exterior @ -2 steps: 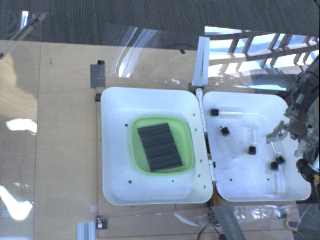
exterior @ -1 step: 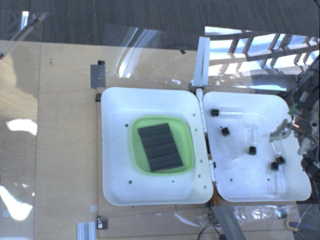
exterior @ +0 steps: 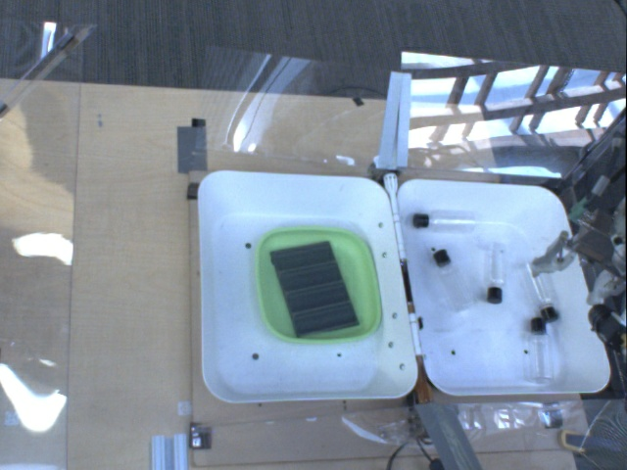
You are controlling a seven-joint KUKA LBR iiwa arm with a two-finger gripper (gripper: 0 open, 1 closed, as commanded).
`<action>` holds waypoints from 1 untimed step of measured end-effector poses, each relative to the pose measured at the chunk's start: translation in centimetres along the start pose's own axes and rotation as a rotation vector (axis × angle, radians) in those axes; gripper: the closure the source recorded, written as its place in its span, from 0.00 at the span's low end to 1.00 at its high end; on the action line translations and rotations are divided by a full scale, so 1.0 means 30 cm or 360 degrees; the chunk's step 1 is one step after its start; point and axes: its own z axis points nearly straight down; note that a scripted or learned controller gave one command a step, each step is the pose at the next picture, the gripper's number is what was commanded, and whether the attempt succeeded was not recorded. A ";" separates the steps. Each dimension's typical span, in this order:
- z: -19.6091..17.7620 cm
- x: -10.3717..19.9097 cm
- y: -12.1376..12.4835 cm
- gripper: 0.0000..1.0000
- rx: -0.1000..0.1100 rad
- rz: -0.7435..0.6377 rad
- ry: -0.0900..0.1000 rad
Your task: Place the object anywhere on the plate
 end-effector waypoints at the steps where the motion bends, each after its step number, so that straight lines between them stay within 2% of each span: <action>1: -0.026 0.008 -0.003 0.00 -0.0001 0.0076 0.0000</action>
